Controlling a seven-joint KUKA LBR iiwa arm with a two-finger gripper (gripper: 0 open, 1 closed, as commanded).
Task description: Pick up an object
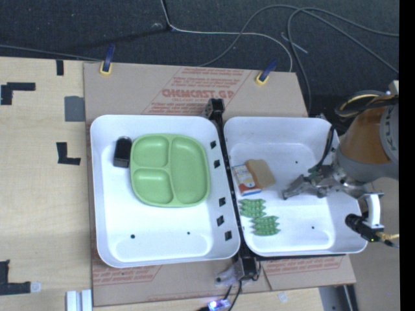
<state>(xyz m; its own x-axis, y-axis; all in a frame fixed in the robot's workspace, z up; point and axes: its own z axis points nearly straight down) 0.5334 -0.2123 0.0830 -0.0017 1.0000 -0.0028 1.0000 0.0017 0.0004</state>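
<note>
In the right bin [279, 125] lie a small brown and red-white packet [253, 176] and two green pea pods [258, 216] near its left wall. My gripper [291, 190] hangs low over the right bin's middle, to the right of the packet and apart from it. Nothing shows between its tips. The arm, grey with an orange band [366, 141], comes in from the right. In the left bin [104, 193] rests a green divided plate [170, 170] with a small black block [122, 151] just left of it.
Black clips run along the divider [224, 173] between the two bins. Cables [272, 24] trail over the dark cloth at the back. Cardboard [194, 86] lies under the bins.
</note>
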